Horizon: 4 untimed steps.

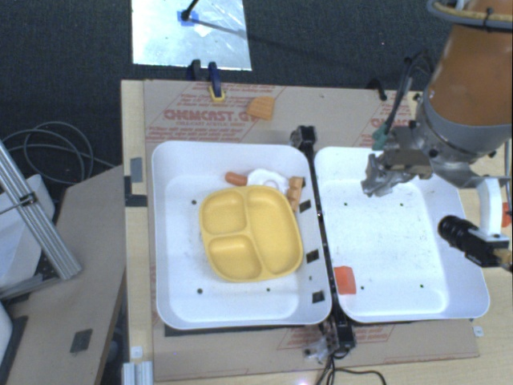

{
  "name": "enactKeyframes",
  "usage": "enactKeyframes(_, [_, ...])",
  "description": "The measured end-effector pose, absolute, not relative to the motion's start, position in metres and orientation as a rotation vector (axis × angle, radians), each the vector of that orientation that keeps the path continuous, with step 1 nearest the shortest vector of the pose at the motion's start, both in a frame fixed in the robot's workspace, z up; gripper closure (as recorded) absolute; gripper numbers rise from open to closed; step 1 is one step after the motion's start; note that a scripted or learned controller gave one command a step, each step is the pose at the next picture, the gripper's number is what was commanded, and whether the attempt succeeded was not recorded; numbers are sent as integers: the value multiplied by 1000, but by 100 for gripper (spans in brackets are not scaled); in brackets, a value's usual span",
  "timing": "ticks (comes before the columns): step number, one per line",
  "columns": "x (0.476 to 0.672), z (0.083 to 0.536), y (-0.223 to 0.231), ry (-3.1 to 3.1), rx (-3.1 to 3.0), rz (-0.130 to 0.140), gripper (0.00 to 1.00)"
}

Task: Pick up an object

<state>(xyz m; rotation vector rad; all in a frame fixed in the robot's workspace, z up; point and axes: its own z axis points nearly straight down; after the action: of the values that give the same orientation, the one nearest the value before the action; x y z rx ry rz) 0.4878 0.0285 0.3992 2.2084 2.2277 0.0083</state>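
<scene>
Gripper (383,181) hovers over the right bin's (417,295) far left part; finger state unclear, nothing seen between them. Orange block (344,279) lies at that bin's near left corner. Yellow divided tray (249,233) fills the left bin (180,295).

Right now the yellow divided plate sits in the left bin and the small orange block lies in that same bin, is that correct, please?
Not quite. The yellow divided plate is in the left bin, but the small orange block lies in the right bin, at its near-left corner, as the camera view shows.
</scene>
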Motion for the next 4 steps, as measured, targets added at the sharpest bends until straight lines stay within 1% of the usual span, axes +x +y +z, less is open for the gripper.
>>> enactKeyframes(1, [488,399,28,2228,2209,7,0])
enactKeyframes(2, [489,410,29,2231,2202,11,100])
enactKeyframes(3, [487,544,-64,2202,2218,18,100])
enactKeyframes(4, [487,535,-58,2223,2216,4,0])
